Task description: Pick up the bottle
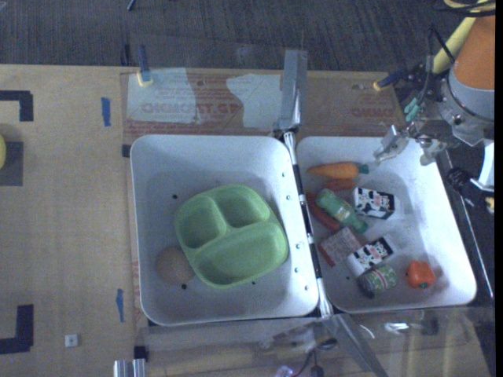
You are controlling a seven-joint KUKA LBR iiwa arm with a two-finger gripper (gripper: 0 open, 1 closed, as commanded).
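I take the green bottle [341,210] as my landmark; it lies on its side, aslant, in the middle of the right bin [449,210].

Nearest the camera from it, by the bin's near wall, a dark green can [378,280] lies on its side, and right of that sits a small orange pepper-like thing [420,274]. Just beyond the can, a black-and-white cow-patterned carton [371,253] rests, and beside it a pinkish packet [338,244] lies just nearer than the bottle's lower end. A red strip [317,213] runs beneath the bottle on its left.

Right of the bottle, close by, lies a second cow-patterned carton [373,202]. Beyond the bottle, toward the far wall, a carrot [336,170] lies crosswise.

Left of the bottle, past the divider, the left bin [157,163] holds a green divided plate [230,234], tilted, with a tan ball [174,265] touching its near-left edge.

Farthest back and to the right of the bottle, my pincer [406,141] hangs over the right bin's far-right corner, well apart from the bottle. It grips nothing, and I cannot tell how wide it stands.
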